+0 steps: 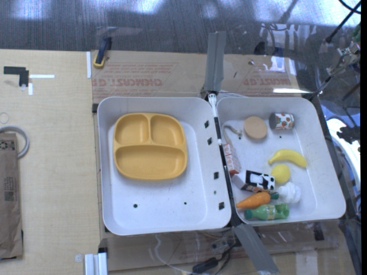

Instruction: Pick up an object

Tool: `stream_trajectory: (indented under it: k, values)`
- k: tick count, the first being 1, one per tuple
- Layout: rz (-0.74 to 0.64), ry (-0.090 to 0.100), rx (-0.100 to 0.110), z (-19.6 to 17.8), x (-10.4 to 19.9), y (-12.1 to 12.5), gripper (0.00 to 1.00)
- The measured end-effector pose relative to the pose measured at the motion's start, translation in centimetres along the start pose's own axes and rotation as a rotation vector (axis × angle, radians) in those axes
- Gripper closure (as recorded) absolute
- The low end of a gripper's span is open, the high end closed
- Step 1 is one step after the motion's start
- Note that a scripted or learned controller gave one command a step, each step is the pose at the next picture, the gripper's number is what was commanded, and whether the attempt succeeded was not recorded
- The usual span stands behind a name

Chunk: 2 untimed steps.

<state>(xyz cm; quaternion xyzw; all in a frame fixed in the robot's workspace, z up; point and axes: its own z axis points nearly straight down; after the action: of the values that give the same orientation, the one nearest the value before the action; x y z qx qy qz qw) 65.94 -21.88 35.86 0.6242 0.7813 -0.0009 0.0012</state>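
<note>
So – yellow divided plate alone in the left bin, toys – banana, carrot – in the right bin.

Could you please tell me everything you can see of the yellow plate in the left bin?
The yellow plate looks like smooth moulded plastic, a rounded square with three compartments: two small ones at the far side, one wide one nearer the camera. It lies flat, right way up, in the far half of the left bin. Nothing else touches it.
</note>
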Motion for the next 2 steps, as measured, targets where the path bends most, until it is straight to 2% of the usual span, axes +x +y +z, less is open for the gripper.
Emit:
stream_trajectory:
  k: [1, 2]
  values:
    - [-0.240, 0.001, 0.001, 0.2, -0.3, -0.2, 1.00]
    - [-0.709, -0.002, -0.004, -0.9, -0.3, 0.0, 1.00]
